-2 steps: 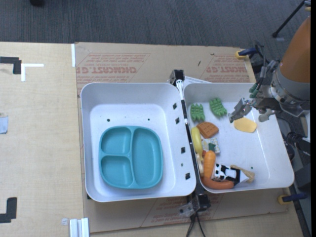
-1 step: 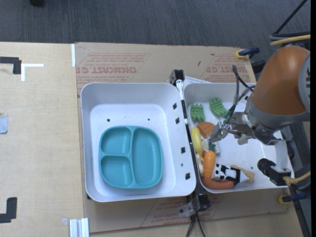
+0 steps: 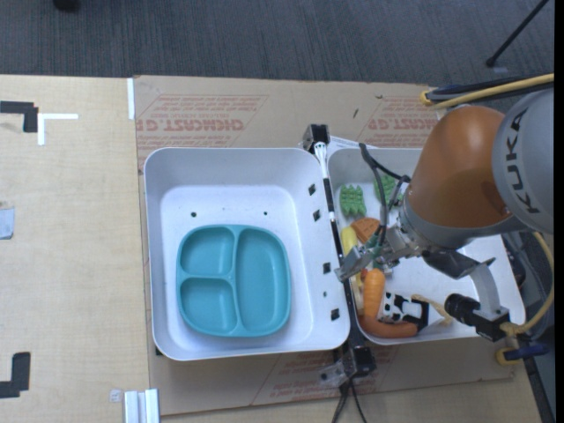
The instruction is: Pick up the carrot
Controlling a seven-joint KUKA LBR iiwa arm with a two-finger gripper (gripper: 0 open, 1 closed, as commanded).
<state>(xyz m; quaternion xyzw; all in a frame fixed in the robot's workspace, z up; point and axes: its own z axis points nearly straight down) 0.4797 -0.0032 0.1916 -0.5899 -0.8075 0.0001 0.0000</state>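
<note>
We see the carrot (image 3: 373, 290) lying in the right bin (image 3: 493, 324), near its left wall, pointing toward the near side. The end effector (image 3: 363, 261) sits just above the carrot's far end; we cannot tell whether it is parted or closed. The left bin (image 3: 167, 236) holds a teal divided plate (image 3: 234, 281).

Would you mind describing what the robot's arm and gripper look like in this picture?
The arm is grey with a large rounded orange band and black KUKA lettering. A yellow cable and black cables run beside it. The gripper is a small metallic assembly with thin wires.
</note>
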